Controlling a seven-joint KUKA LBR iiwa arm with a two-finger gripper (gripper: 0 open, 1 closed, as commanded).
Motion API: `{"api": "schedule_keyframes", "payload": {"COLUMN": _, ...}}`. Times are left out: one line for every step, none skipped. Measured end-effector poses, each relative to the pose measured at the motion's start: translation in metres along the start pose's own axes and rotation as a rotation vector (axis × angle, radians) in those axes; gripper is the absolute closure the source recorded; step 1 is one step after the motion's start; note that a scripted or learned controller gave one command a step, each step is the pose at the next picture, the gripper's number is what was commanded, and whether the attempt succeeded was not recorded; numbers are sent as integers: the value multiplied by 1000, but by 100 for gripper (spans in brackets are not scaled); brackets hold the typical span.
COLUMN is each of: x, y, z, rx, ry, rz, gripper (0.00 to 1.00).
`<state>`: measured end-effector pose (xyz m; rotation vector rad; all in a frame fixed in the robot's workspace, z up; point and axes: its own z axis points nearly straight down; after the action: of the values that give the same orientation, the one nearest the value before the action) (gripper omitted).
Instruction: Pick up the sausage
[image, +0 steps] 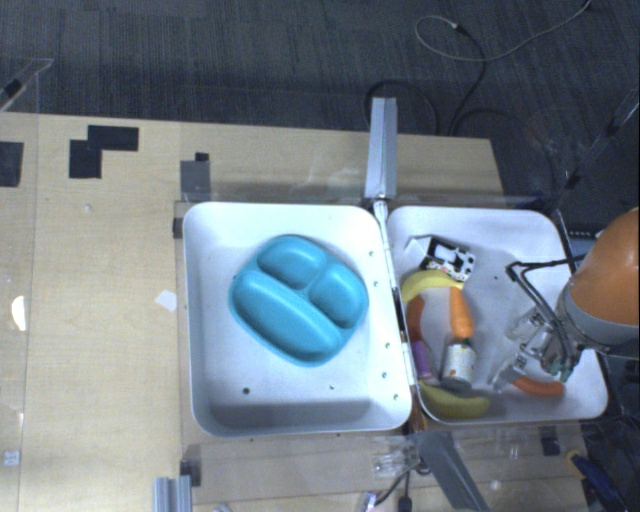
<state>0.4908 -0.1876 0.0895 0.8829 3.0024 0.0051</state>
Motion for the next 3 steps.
{"api": "schedule_keyframes", "payload": {"x": 16, "y": 26, "z": -1, "rx": 3, "ry": -5, "rz": -125, "gripper": 0}}
{"api": "schedule_keyframes", "payload": {"x": 26, "y": 41, "z": -1, "rx": 4, "ry": -5, "rz": -158, "gripper": 0}}
{"api": "schedule_keyframes", "payload": {"x": 25, "y": 43, "z": -12, "rx": 0, "ry": -9, "rz": -155, "gripper": 100}}
